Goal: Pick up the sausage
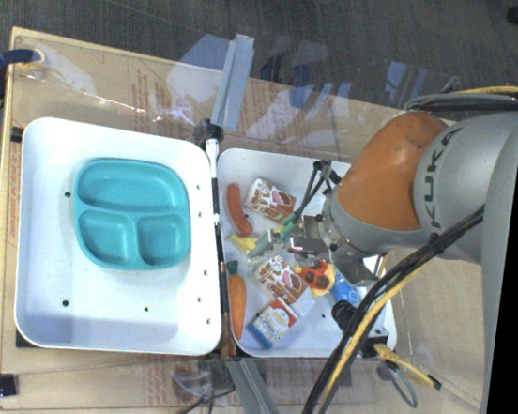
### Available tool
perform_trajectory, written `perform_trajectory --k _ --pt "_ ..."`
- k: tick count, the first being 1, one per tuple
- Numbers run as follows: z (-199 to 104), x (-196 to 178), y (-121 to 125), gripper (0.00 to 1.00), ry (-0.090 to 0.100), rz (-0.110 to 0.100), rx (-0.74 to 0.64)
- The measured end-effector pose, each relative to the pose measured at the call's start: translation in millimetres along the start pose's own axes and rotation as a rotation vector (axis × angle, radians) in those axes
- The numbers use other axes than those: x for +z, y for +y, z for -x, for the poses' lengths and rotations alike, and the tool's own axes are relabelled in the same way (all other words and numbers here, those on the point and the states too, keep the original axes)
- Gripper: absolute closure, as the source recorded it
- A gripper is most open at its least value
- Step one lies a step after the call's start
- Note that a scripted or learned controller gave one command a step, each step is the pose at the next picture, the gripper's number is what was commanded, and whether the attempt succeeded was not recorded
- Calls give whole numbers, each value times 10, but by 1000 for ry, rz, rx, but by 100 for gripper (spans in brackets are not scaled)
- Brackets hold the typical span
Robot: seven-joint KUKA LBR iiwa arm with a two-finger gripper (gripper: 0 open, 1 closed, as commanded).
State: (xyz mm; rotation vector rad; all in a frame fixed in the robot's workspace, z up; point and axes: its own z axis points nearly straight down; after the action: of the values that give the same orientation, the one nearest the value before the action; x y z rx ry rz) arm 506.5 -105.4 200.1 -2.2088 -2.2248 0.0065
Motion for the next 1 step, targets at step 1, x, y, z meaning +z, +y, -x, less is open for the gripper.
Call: perform_trajectory --k 1 --pt "412 1103 514 0 -1 1 44"
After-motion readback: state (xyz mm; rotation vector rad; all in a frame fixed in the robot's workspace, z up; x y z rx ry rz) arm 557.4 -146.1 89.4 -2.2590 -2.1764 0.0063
